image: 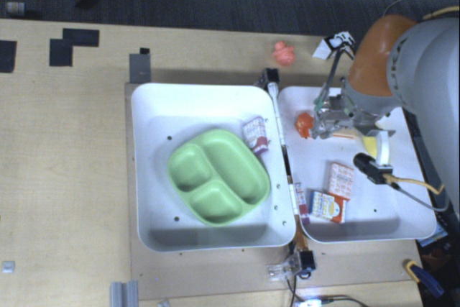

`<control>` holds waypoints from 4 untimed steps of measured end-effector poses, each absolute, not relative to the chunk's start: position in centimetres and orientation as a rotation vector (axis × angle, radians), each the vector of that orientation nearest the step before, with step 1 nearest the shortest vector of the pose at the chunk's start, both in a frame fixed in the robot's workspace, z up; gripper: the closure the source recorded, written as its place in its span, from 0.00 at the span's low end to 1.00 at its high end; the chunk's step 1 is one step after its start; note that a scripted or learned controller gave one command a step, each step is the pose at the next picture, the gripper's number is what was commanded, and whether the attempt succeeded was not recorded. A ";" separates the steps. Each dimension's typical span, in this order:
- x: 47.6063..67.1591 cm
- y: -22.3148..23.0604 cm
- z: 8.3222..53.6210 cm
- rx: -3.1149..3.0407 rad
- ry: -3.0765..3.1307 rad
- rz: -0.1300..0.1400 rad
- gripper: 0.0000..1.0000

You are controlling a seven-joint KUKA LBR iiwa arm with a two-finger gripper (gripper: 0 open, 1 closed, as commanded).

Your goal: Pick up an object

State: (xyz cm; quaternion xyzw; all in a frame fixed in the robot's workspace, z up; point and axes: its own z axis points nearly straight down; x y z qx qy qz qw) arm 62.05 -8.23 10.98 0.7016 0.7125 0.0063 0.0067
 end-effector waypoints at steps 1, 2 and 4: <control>62.0 -8.2 11.0 2.194 2.230 0.019 0.00; 62.2 -8.2 12.1 2.187 2.232 0.024 1.00; 62.3 -8.1 13.2 2.179 2.235 0.028 1.00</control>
